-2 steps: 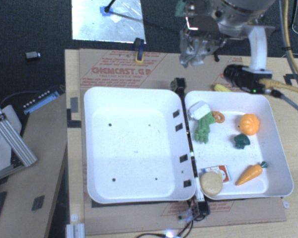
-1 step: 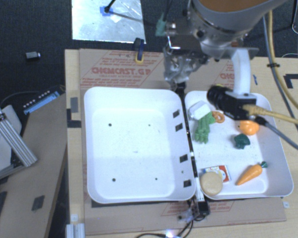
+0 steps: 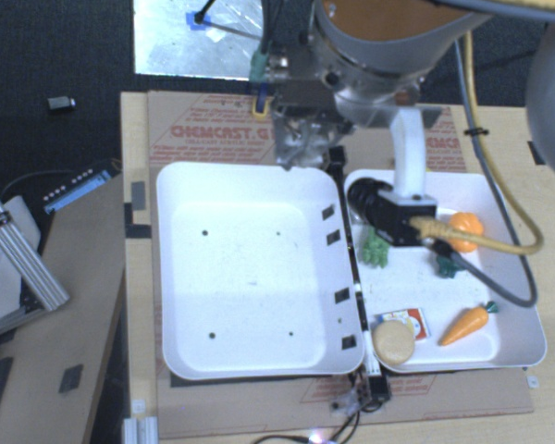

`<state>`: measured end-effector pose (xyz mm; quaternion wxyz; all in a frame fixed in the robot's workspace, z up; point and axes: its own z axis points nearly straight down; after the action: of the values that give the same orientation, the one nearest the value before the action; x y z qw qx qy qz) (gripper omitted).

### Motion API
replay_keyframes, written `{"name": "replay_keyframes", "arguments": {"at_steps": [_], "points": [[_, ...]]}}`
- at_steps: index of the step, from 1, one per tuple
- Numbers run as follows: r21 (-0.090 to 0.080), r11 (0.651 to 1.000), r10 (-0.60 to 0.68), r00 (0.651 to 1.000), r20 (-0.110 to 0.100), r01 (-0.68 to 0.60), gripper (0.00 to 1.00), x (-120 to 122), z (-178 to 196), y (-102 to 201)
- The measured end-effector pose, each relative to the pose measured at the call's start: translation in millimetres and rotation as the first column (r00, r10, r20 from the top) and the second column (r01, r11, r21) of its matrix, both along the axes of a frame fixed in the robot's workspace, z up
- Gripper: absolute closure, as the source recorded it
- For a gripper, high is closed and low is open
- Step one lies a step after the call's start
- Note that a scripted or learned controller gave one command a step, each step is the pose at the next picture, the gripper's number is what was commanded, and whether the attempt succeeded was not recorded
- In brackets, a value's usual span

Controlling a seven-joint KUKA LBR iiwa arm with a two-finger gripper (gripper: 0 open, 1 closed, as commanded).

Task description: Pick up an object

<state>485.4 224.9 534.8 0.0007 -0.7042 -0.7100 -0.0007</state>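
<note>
Two bins are sitting side by side before you: the left bin is showing bare white floor, while the right bin is carrying all the pickable things, so any grasp is having to happen there. The arm is reaching in from above and hanging over the seam between the bins, with the gripper hovering near the left bin's far rim, well apart from the objects. You are not getting a clear look at its tips, so I cannot tell its state; nothing is showing in it. The carrot, orange and tapered with a green tip, is lying near the right bin's front, beside a tan disc.
</note>
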Motion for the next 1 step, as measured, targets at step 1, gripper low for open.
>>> {"name": "replay_keyframes", "arguments": {"at_steps": [1], "points": [[0.0, 1.0, -0.002, 1.0, 0.001, 0.002, 1.0, 1.0, 0.3, 9.5]]}}
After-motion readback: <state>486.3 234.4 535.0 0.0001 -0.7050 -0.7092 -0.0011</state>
